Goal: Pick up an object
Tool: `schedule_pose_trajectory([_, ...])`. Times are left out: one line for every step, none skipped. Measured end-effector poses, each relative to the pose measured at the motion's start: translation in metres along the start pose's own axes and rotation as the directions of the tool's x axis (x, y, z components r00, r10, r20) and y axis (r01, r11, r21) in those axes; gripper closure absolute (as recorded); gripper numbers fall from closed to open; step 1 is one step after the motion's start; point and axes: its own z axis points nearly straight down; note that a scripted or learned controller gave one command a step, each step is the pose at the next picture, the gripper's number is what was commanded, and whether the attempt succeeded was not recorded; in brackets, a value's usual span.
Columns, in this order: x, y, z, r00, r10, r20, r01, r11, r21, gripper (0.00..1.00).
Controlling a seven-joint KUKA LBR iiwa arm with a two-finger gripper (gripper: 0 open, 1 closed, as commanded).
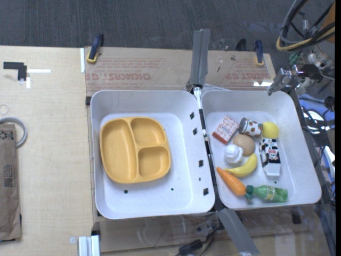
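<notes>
yellow plate [136,149], left bin [101,105], toys right

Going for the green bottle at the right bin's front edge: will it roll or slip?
The small green plastic bottle lies on its side, so a push probably rolls it. It looks smooth and rounded, so it may slip. The orange toy carrot sits at its cap end and could get nudged.

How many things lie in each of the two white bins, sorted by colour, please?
Yellow: 3 (divided plastic plate, banana, lemon)
Orange: 1 (carrot)
Green: 1 (bottle)
Other colours: 5
Total: 10
</notes>
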Motion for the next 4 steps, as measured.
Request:
schedule_pose_trajectory([0.021, -0.025, 0.130, 0.997, 0.079, 0.003, -0.079, 0.997, -0.008, 0.00])
schedule_pose_trajectory([0.039, 0.001, 0.168, 1.000, 0.012, 0.002, -0.012, 1.000, -0.002, 0.00])
schedule_pose_trajectory([0.002, -0.012, 0.126, 0.999, -0.034, 0.003, 0.034, 0.999, -0.004, 0.00])
schedule_pose_trajectory([0.011, -0.033, 0.168, 0.996, -0.085, 0.001, 0.085, 0.996, -0.002, 0.00])
